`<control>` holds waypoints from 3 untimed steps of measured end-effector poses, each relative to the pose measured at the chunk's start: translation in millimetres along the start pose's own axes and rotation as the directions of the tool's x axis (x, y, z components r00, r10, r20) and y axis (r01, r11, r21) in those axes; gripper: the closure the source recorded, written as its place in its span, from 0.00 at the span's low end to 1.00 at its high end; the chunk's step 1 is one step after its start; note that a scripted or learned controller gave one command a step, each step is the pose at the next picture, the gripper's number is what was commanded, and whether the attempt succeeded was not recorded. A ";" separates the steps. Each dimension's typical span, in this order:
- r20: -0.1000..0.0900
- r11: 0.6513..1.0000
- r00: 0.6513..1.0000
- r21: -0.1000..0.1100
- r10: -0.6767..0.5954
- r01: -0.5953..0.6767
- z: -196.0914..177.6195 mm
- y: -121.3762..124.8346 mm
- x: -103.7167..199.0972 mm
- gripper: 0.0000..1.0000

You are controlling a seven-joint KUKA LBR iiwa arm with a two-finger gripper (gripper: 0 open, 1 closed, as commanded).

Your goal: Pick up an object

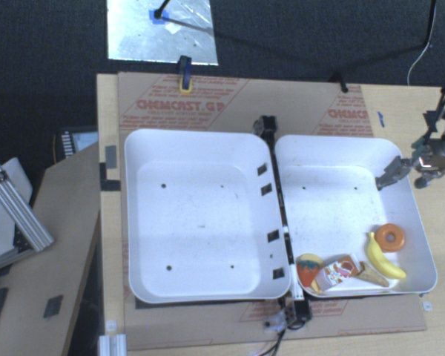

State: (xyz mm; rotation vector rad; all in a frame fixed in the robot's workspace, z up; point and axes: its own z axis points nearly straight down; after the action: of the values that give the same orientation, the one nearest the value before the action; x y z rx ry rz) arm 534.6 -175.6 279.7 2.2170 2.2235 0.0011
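Several small objects lie in the near right corner of the right bin (334, 162): an orange ring-shaped piece (389, 236), a yellow banana (383, 257), a brown cone-like piece (373, 275), a red-and-white packet (337, 271) and a red-orange round fruit (308, 268). My gripper (394, 172) hangs over the bin's right rim near the far corner, well behind the objects and apart from them. Nothing is seen in it.
The left bin (200, 213) stands beside the right one, with black clips (271, 213) along the shared divider. A yellow clamp (185, 76) sits at the far edge of the cardboard. A metal plate (163, 21) lies behind the bench.
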 end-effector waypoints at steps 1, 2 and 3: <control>0.000 1.000 1.000 -0.012 -0.008 0.008 -98.9 -7.5 57.2 0.00; -0.001 1.000 1.000 -0.009 -0.007 0.007 -162.2 -47.6 98.8 0.00; -0.001 1.000 1.000 -0.011 -0.007 0.007 -246.3 -46.6 147.0 0.00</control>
State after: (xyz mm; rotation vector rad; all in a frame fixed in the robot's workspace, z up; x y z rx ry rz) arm 487.1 -28.6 525.9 2.2041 2.2264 0.0151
